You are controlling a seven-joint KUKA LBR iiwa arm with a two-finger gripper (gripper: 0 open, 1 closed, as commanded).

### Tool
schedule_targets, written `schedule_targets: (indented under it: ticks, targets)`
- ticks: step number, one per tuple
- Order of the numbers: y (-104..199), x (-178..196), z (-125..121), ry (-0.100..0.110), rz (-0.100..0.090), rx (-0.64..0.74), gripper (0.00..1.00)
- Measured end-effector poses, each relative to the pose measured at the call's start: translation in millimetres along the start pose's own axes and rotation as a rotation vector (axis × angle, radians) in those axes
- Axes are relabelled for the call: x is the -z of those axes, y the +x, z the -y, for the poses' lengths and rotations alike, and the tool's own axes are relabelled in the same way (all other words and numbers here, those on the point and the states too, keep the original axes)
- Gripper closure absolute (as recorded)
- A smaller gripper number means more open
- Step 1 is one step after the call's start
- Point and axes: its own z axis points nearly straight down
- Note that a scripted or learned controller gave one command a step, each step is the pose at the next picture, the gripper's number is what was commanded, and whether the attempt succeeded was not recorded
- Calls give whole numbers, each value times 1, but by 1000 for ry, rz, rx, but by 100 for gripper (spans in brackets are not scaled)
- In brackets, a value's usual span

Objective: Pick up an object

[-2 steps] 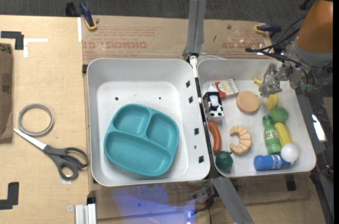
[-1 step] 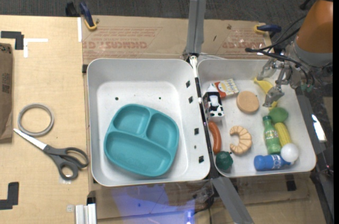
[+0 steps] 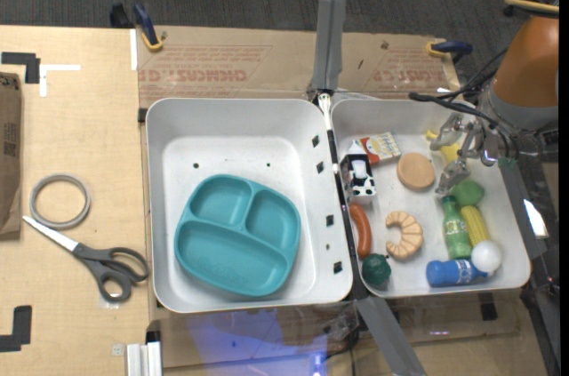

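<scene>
My gripper (image 3: 452, 172) hangs over the right bin (image 3: 511, 188) near its right wall, beneath the grey wrist with the orange band. Just left of it lies a tan round bun (image 3: 415, 172), and a green toy (image 3: 468, 193) sits right under its tip. Below that are a green bottle (image 3: 456, 228), a yellow corn cob (image 3: 476, 224), a white ball (image 3: 486, 257) and a blue bottle (image 3: 453, 273). Further left lie a croissant (image 3: 405, 235), a red sausage (image 3: 362, 229), a dark green fruit (image 3: 376, 270), a cow-patterned carton (image 3: 358, 175) and a small red-and-white box (image 3: 384, 146).
The left bin (image 3: 169, 143) holds a teal divided plate (image 3: 238, 232). On the bench at the left lie scissors (image 3: 93, 255) and a tape roll (image 3: 60, 199). A grey post (image 3: 329, 45) stands behind the wall shared by the two bins.
</scene>
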Motion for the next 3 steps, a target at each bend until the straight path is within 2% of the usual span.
schedule_targets:
  ticks: [1,2,3]
  targets:
    - [-2,11,-1,2,7,3,100]
    - [-2,11,-1,2,7,3,0]
    - [0,0,1,0,1,-80,0]
